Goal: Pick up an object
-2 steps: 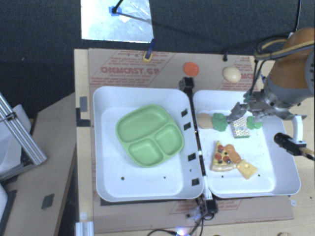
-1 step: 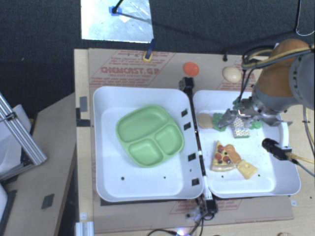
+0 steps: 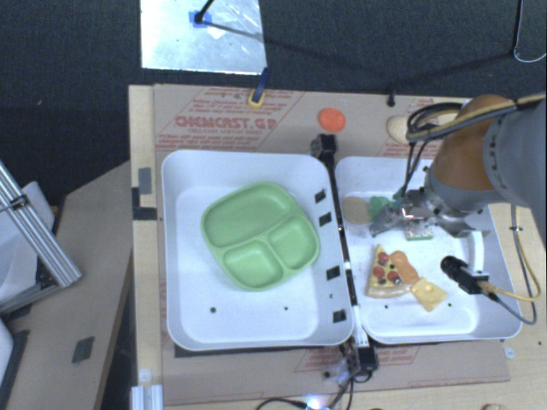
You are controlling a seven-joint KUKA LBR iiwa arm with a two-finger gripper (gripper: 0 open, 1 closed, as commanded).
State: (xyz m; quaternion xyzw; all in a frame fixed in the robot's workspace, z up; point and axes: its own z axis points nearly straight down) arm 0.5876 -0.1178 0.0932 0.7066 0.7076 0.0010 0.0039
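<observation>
The counter (image 3: 145, 254) carries two white bins side by side on a brown cardboard sheet (image 3: 222, 118) printed in red with "CHEMCAST GP"; fainter red print runs under it and along the sheet's near edge, too small to read.

The left bin (image 3: 184, 314) holds a pale green divided plate (image 3: 259, 235) with three compartments, lying flat near the middle.

In the right bin (image 3: 491, 319) a toy pizza slice (image 3: 390, 273) with red and dark toppings lies towards the near side, point away from the camera. A small yellow wedge (image 3: 428, 293) sits just beside its right corner. A tan round piece (image 3: 355, 209) lies near the bin's far left corner, and a small green object (image 3: 379, 204) is just beside it on the right.

The grey arm (image 3: 513, 156), with its orange band (image 3: 466, 148), reaches in from the right over the right bin. The jaws (image 3: 402, 214) hang low next to the green object and above the pizza slice; whether they are apart or together cannot be told, and nothing can be seen between them.

An orange disc (image 3: 332, 120) rests on the cardboard beyond the bins. A shiny sheet (image 3: 201, 24) lies further back.
</observation>
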